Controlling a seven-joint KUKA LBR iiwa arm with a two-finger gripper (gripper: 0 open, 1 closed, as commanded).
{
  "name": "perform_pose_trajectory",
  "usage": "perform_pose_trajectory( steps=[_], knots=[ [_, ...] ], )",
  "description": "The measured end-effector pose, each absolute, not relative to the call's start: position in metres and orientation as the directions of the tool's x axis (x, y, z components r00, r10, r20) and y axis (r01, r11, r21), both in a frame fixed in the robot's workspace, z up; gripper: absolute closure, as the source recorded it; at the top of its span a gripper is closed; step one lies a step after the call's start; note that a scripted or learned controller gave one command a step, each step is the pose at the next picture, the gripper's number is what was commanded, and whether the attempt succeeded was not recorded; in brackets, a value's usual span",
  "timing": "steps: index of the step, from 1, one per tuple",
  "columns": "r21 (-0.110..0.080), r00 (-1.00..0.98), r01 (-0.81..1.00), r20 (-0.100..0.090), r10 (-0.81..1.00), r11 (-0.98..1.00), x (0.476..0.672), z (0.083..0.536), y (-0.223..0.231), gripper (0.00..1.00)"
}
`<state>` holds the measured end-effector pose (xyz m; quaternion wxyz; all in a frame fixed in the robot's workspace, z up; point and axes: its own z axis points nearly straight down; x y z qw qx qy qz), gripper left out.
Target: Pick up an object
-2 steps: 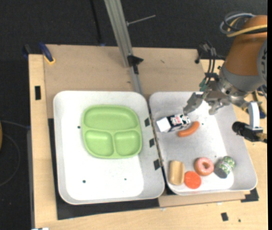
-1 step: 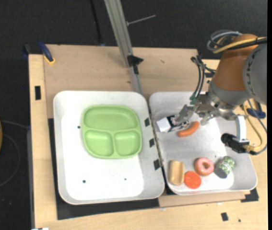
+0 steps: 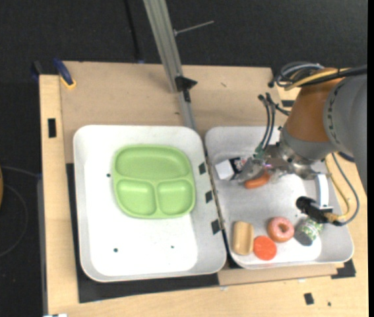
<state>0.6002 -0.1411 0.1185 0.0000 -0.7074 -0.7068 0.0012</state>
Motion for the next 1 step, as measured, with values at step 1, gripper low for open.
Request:
perform_pose_trajectory(
  steps=[1],
  knots=[
    [-0.001, 0.002, 1.0, -0.002, 1.0, -0.002, 0.6005, 0.1003, -0.1423, 0.0]
  ],
)
